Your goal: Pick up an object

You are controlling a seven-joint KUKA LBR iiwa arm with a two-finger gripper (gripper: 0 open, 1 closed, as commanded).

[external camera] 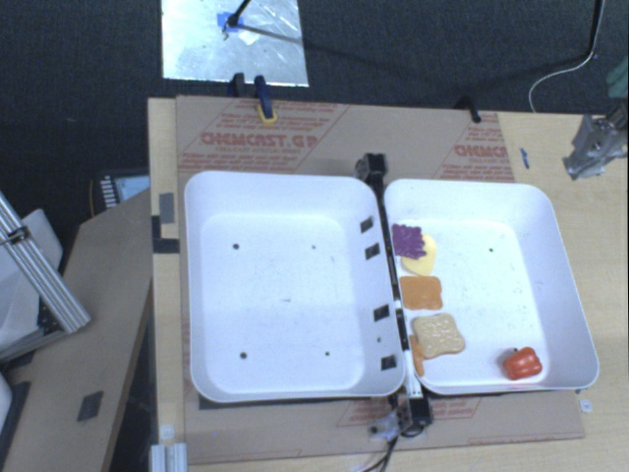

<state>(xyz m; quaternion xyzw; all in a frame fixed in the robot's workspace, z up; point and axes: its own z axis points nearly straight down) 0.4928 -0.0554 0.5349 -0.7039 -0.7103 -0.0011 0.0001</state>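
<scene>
The bench [324, 131] is covered with brown cardboard with red print, and dark carpet floor [79, 57] lies around it. At 12 o'clock a shiny metal plate [234, 26] rests on the floor. At 9 o'clock stands an aluminium rail [39, 273], and a thin cable [565, 62] curls at 2 o'clock

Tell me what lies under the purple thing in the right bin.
The purple piece lies partly on a yellow piece, which rests on the floor of the right bin. The covered part of the yellow piece cannot be seen.
</scene>
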